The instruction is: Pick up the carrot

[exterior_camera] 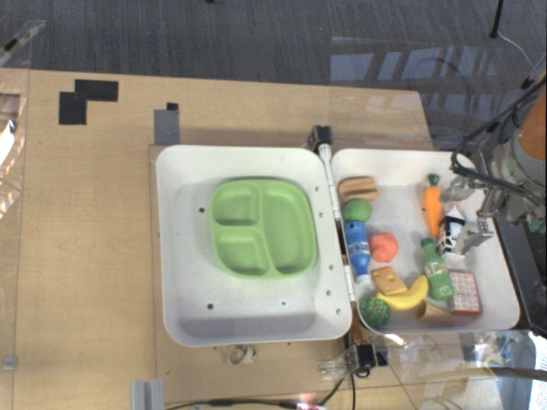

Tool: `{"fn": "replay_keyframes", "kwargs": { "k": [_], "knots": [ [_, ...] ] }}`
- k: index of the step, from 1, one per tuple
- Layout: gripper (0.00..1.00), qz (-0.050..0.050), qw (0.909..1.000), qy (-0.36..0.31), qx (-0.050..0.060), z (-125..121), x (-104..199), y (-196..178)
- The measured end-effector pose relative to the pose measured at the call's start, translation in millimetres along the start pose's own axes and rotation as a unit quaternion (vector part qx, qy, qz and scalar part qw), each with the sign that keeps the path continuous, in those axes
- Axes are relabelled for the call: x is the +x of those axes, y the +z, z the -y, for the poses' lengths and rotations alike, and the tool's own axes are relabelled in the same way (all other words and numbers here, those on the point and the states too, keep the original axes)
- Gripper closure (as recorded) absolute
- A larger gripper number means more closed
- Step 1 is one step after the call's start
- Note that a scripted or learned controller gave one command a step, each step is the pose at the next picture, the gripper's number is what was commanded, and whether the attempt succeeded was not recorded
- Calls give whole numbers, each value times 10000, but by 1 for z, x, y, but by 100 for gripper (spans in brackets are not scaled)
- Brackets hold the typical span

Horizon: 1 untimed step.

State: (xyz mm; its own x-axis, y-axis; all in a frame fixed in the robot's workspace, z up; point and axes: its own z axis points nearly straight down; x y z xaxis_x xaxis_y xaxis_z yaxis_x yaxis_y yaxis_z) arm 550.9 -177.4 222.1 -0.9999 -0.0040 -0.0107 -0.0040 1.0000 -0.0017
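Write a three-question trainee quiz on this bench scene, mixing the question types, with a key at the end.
1. True or false: the carrot lies in the same bin as the green divided tray.
2. Multiple choice: what lies closest to the banana? A) the hamburger B) the broccoli C) the carrot
3. Fill in: the gripper hangs over the ____ bin, near the carrot.

Key
1. False. The carrot lies in the right bin; the tray sits in the left bin.
2. B.
3. right.
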Motion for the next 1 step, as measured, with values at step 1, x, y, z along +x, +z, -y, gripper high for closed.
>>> {"fn": "replay_keyframes", "kwargs": {
  "k": [1],
  "knots": [
    [0,60,9987,498,17,20,-17,131]
  ]
}}
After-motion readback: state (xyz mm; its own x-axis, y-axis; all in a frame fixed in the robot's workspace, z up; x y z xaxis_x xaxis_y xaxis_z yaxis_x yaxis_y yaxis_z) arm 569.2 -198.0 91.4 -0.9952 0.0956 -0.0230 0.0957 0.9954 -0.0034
